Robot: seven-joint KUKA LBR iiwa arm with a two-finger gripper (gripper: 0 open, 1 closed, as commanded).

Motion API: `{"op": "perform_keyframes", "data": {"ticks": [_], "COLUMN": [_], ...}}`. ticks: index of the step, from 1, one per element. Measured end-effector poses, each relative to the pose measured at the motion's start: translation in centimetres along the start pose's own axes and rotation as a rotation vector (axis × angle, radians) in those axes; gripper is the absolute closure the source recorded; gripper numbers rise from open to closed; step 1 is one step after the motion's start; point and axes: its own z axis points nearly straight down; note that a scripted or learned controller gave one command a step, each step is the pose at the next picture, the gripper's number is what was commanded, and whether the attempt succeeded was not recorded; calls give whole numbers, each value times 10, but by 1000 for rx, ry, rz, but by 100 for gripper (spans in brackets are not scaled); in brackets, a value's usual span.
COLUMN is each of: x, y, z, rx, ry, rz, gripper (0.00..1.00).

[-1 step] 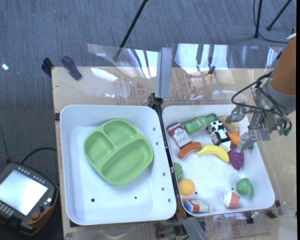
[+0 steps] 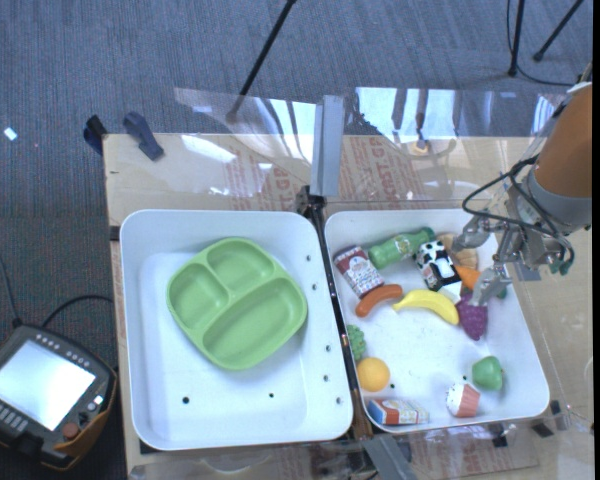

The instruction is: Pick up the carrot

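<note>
Hovering over the far right part of the right-hand shallow white plastic bin [image 2: 536, 373], the grey two-finger gripper [image 2: 485, 258] hangs directly above a small orange carrot [image 2: 469, 277], whose visible piece lies between the black-and-white toy cow [image 2: 438, 265] and the purple bunch of plastic grapes [image 2: 472, 318]. Its two fingers stand apart, one near the cow side and one toward the bin's right, with nothing seen clamped between them; the carrot sits below them, not lifted.

To do this step well, the arm should probably drop straight down with the fingers straddling the carrot's narrow width, keeping clear of the grapes and the curved yellow banana [image 2: 429, 305] that crowd in just beside it (a sideways nudge could easily catch the cow instead).

Only a short orange stretch of the carrot is visible under the gripper, so its long axis is hard to read; it looks to run roughly from the cow toward the grapes, slanting toward the near right. Which end is the tip I cannot tell.
</note>
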Motion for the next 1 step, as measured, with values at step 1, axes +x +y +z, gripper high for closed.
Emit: {"op": "perform_keyframes", "data": {"ticks": [1], "x": [-24], "y": [-2], "z": [60], "rx": [6], "ry": [-25], "rz": [10], "gripper": [0]}}
